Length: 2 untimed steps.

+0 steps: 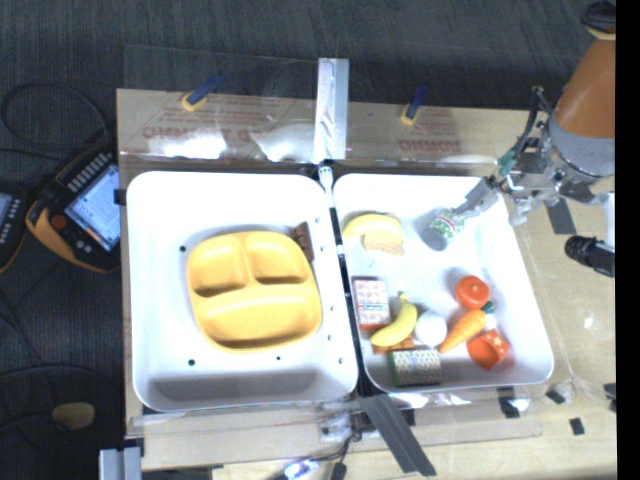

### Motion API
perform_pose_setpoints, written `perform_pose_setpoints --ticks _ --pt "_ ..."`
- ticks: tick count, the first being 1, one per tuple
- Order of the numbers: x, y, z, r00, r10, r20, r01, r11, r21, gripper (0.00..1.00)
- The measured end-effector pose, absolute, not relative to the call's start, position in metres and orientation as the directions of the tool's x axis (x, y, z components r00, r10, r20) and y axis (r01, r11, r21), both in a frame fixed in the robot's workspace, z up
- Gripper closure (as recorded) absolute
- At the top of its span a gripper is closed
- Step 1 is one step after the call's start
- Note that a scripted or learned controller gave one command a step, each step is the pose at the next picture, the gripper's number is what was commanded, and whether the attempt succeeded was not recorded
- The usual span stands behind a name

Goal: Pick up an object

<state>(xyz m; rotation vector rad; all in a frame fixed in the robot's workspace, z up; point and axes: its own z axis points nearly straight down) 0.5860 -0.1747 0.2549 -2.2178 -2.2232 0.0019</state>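
Arm: grey KUKA arm with orange band (590,88) enters from the right and stands over the upper right corner of the right bin.
Gripper: two-finger gripper (478,200) points down and leftward into the bin. Whether it is spread or closed cannot be told at this slant.
Nearest object: small grey-green round can-like item (440,227) lies at the tip of the gripper, touching it or just beside it. Contact cannot be confirmed, and nothing is seen clamped.
Governing relation: the can-like item lies to the lower left of the gripper, along the line of the tool's own reach; its long axis appears to run the same diagonal. Judgement: a short further advance on that line would be needed for a grasp.
Right bin (535,298): also holds a pale yellow wedge (373,232) at upper left, a small printed carton (370,301), a yellow banana (396,325), a white ball (431,328), an orange carrot (462,330), two red-orange tomato-like pieces (473,290) and a ribbed grey-green block (415,366).
Left bin (150,288): holds a yellow sectioned plastic tray (254,286), well apart from the gripper.
Risk, judged: the round item may roll away under a glancing touch.
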Motion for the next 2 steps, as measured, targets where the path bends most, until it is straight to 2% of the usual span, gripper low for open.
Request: perform_pose_setpoints --ticks 1,2 --pt "0.551 -0.183 0.277 -0.174 0.985 -0.002 0.985 0.174 -0.001 0.0" --pt "0.499 -0.19 0.147 -0.197 0.98 0.002 0.98 0.197 -0.002 0.0"
